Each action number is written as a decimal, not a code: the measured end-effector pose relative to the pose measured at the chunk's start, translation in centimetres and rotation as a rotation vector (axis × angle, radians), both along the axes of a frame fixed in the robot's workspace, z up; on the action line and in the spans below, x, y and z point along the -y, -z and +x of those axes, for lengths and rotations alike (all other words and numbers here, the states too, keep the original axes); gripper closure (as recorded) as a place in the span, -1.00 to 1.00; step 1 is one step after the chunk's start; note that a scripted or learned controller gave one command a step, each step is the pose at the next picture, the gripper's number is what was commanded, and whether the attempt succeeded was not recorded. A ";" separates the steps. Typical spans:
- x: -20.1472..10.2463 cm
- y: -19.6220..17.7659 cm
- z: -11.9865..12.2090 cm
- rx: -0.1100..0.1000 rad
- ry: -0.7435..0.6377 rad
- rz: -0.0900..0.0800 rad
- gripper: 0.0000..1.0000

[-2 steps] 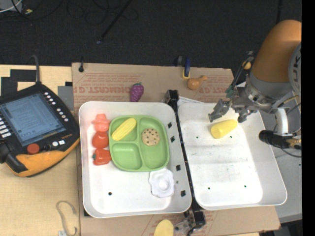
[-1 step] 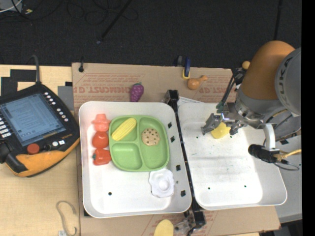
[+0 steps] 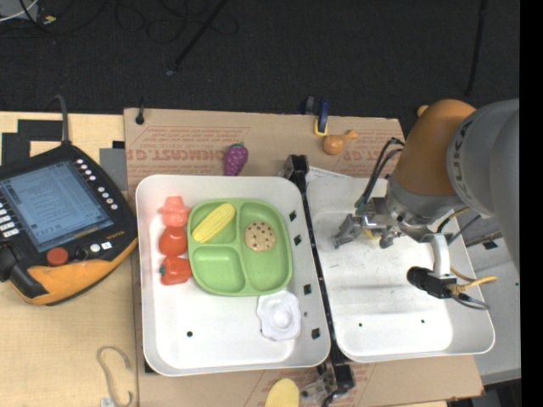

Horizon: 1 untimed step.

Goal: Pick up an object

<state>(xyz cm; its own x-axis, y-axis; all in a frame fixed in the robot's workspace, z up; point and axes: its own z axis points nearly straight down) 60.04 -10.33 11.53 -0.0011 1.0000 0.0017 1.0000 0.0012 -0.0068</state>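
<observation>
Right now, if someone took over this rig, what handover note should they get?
Gripper: over the right bin, near its upper left part; nothing visible between its fingers, and I cannot tell if they are open or shut.
Things: left bin holds a green divided tray with a corn cob and a cookie in its upper compartments, three red-pink toys beside the tray's left edge, and a white piece below it.
Done: nothing picked yet.
Left: choose an object, likely from the left bin, grasp and lift it.
</observation>
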 end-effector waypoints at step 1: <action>-0.3 3.0 -0.1 0.001 0.002 0.000 -1.00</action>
<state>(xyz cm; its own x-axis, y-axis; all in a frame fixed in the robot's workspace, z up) 59.98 -10.06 8.54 0.0006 1.0000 0.0016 1.0000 -0.0006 -0.0057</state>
